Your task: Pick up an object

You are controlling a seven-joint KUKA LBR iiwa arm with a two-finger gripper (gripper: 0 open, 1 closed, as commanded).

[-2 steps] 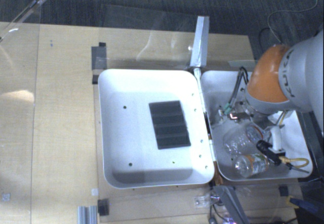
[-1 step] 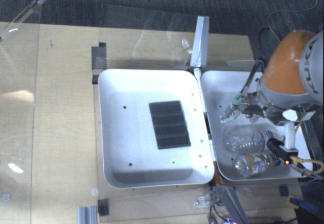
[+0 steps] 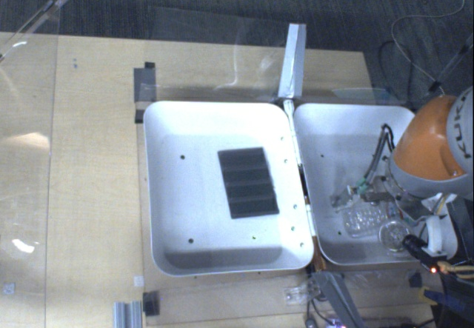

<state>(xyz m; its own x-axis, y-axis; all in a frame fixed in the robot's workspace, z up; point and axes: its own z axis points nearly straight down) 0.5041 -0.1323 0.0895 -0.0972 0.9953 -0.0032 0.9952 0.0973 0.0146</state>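
On a pale wooden bench [image 3: 81, 193] two white bins sit side by side — a dark ribbed pad [image 3: 248, 182] mid-left bin [image 3: 159, 171], clear glassware [image 3: 364, 220] by the right bin's [image 3: 326, 141] front edge — where the gripper [image 3: 370, 197] hovers, seemingly placed to grab it.

Dark ribbed pad [image 3: 248, 182]: flat, rectangular, near-black, with three raised bands running across its width. It lies flat on the floor of the left bin [image 3: 170, 193], about central, turned slightly off square with the bin walls. Clear glass items [image 3: 366, 219]: a small cluster, transparent and hard to separate, lying on the floor of the right bin [image 3: 326, 141] toward its near right corner.
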